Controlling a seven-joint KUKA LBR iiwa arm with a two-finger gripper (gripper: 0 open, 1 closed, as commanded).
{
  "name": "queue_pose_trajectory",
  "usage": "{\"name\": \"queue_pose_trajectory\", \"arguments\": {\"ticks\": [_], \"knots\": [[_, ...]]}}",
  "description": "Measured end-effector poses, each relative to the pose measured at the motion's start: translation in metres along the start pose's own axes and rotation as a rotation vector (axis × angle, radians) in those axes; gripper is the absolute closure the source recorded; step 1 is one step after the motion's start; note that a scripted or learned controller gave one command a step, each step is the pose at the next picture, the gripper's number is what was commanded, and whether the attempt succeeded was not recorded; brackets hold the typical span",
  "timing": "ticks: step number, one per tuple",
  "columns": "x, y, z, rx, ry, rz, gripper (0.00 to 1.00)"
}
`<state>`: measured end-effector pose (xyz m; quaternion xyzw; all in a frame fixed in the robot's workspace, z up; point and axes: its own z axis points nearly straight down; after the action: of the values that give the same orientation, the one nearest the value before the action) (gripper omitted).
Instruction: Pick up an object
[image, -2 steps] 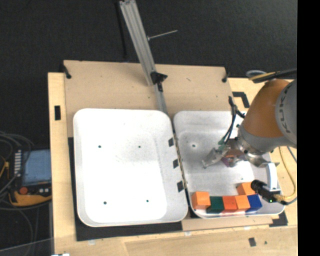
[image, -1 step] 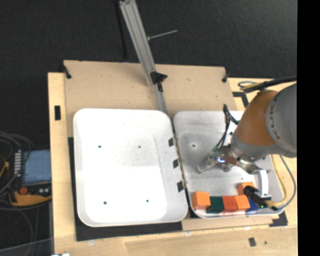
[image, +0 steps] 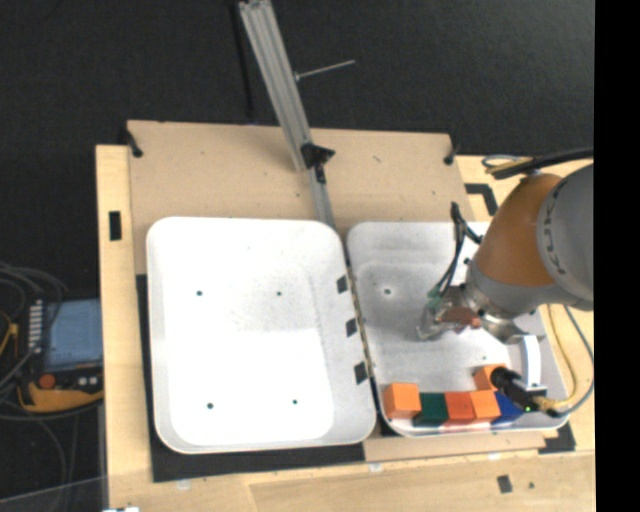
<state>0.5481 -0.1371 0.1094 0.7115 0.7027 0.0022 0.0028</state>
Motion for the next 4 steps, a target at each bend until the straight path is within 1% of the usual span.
{"name": "queue_pose_trajectory", "arguments": {"ticks": [1, 2, 3, 4], "knots": [[-0.001, 0.000, -0.043, 0.001, 0.000, -0.006, 1.00], [-0.006, 0.007, -0.107, -0.002, -0.001, -0.015, 1.00], [-0.006, 0.008, -0.128, 0.003, 0.000, -0.018, 1.00], [0.042, 0.008, -0.122, 0.006, 0.001, -0.018, 1.00]]}}
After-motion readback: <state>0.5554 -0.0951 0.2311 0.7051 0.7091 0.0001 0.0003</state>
